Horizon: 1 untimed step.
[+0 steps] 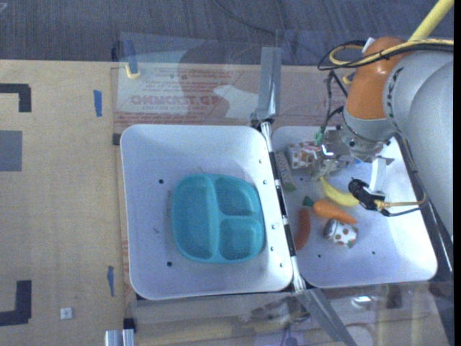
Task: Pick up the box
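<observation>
Two white bins sit side by side on the bench. The left bin (pixel 144 157) carries a teal plate (pixel 216 218) with three compartments, lying flat near the middle.

Over to the right bin (pixel 403 258), where all the action is. The arm (pixel 374 85) reaches in from the right, its orange band above the wrist, and the gripper (pixel 333 158) is down at the bin's far left corner. The box (pixel 303 155), small and whitish with red print, lies in that same corner, close to the divider between the bins. The gripper is right beside it, at the box's right edge, touching or nearly so. Whether the fingers are spread or pressed together, I cannot tell: the wrist and cables cover them from this angle, and the box does not clearly sit between them.

Just in front of the gripper lies a banana (pixel 337 193), yellow, curving toward the bin's middle. In front of that, a carrot (pixel 334 210), orange with a green tip, pointing left. A red sausage (pixel 303 229) lies beside the divider, running front to back. Next to the carrot's right end sits a small white toy (pixel 341 233) with coloured spots.

A black cable end (pixel 365 193) hangs off the arm over the bin, just right of the banana.
</observation>
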{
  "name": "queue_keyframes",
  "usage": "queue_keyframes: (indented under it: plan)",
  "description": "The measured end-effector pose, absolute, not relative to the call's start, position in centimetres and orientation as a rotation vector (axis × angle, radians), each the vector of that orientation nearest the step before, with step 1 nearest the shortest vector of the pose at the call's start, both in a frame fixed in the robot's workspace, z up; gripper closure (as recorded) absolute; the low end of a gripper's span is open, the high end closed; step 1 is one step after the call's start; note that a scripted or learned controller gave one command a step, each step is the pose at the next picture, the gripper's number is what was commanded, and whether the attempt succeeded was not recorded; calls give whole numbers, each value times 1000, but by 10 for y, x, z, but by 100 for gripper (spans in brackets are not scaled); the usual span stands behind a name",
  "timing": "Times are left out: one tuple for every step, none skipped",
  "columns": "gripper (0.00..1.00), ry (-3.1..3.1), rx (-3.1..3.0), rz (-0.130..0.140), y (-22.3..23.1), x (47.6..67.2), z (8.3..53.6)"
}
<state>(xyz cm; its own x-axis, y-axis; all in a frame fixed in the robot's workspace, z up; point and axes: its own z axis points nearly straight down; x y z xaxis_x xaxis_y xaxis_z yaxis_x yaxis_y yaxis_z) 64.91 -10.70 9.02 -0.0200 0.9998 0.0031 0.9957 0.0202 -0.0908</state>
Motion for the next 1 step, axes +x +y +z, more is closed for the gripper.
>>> queue_keyframes:
  plan:
    - [100, -2054, -2375, 1, -76, 612, 185]
